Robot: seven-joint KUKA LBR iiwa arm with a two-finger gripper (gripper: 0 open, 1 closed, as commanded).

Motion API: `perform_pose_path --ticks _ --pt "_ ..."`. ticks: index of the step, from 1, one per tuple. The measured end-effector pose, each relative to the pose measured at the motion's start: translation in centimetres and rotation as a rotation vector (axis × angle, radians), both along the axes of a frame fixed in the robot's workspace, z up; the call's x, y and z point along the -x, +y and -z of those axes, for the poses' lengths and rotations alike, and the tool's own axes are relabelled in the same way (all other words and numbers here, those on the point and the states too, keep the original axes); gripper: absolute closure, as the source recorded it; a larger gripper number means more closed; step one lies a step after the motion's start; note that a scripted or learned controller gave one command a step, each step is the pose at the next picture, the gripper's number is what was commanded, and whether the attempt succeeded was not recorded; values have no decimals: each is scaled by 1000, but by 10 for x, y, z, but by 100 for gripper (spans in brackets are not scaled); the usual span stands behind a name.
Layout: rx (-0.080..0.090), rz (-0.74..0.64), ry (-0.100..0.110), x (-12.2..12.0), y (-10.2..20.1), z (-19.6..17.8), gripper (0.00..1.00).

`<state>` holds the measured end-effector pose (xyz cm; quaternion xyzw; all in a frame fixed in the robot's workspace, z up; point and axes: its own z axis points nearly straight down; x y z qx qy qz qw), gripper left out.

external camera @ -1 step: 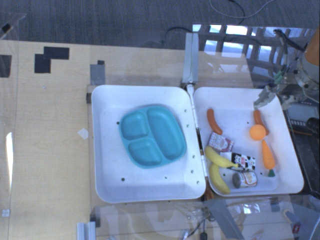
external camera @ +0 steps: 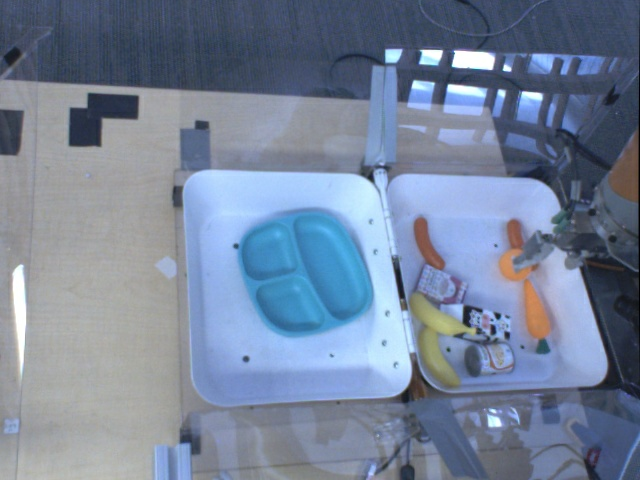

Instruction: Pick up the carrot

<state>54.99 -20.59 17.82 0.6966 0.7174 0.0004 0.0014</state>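
I count one bench (external camera: 90, 268) carrying two white bins side by side. The left bin (external camera: 215, 368) holds one blue divided plate (external camera: 305, 272) with three compartments, lying near its centre. The right bin (external camera: 470, 203) holds the smaller items. I see two bananas (external camera: 438, 333), touching each other, at about 7 o'clock in that bin. One carrot (external camera: 537, 311), the task item, lies at about 4 o'clock, near the right wall, its green end pointing toward the near edge. Two sausages: one sausage (external camera: 429, 242) at 10 o'clock, a second sausage (external camera: 514, 233) at 2 o'clock. One orange ring-shaped piece (external camera: 516, 265) sits just above the carrot's top end. One small red-and-white packet (external camera: 441, 285), one black-and-white carton (external camera: 486, 321) and one can (external camera: 492, 358) cluster between 6 and 8 o'clock. The gripper (external camera: 545, 245) hangs at 3 o'clock over the right bin, just beside the ring; I cannot tell its opening, and nothing shows held in it.
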Motion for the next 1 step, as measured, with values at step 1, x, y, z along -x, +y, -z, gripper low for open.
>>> perform_pose_path --ticks 1 --pt "1 -51 -5 1 0 82 0"
